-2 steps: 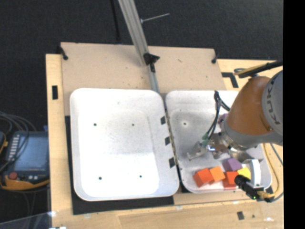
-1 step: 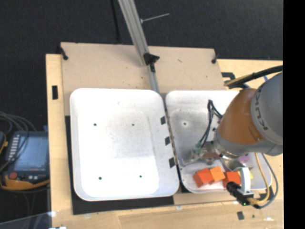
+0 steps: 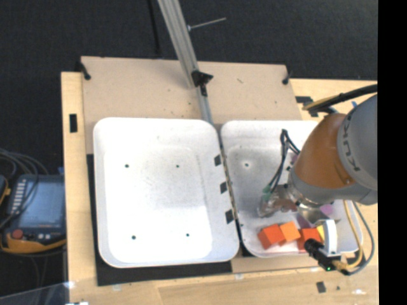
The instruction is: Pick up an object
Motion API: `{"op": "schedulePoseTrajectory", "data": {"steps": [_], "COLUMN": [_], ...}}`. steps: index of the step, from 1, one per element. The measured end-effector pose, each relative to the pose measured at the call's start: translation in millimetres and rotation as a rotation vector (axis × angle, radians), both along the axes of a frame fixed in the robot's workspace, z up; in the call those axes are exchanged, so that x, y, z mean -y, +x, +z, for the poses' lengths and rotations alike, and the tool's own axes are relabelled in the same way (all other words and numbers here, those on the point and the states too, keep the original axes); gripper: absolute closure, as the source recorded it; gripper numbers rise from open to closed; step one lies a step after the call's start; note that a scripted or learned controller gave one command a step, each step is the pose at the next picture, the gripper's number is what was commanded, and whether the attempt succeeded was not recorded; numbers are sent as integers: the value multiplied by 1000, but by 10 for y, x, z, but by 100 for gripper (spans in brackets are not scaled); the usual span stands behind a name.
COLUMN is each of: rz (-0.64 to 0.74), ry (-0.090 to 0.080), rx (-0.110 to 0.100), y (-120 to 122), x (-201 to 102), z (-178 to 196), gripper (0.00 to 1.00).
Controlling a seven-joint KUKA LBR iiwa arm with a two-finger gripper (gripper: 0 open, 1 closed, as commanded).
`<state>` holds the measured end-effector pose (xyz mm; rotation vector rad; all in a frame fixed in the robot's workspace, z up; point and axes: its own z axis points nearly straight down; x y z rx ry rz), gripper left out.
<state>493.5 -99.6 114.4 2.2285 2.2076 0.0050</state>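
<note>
My gripper (image 3: 272,206) hangs low over the right bin (image 3: 248,151), just above the bin's near edge. Directly below it lie orange blocks (image 3: 280,234), with another orange piece (image 3: 311,235) and a yellow object (image 3: 331,234) to their right. A purple object (image 3: 325,208) peeks out from under the wrist. The arm's orange band (image 3: 321,154) and grey body cover the right part of that bin. Nothing shows between the gripper's tips.
The left bin (image 3: 159,189) sits beside the right one, with a row of black clips (image 3: 224,186) along the divide. A metal pole (image 3: 181,37) slants in from the top. A pendant (image 3: 32,211) lies off the bench at left.
</note>
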Motion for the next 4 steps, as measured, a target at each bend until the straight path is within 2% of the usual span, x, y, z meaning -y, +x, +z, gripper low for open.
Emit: {"op": "schedulePoseTrajectory", "data": {"steps": [1,2,3,4], "rz": [13,13,17,17], "ry": [-1,0,2,2], "rx": [2,0,-2,-5], "y": [-6,13,323,477], "x": [33,43,-396,-861], "z": [631,932,1023,968], "gripper": [100,100,100,100]}}
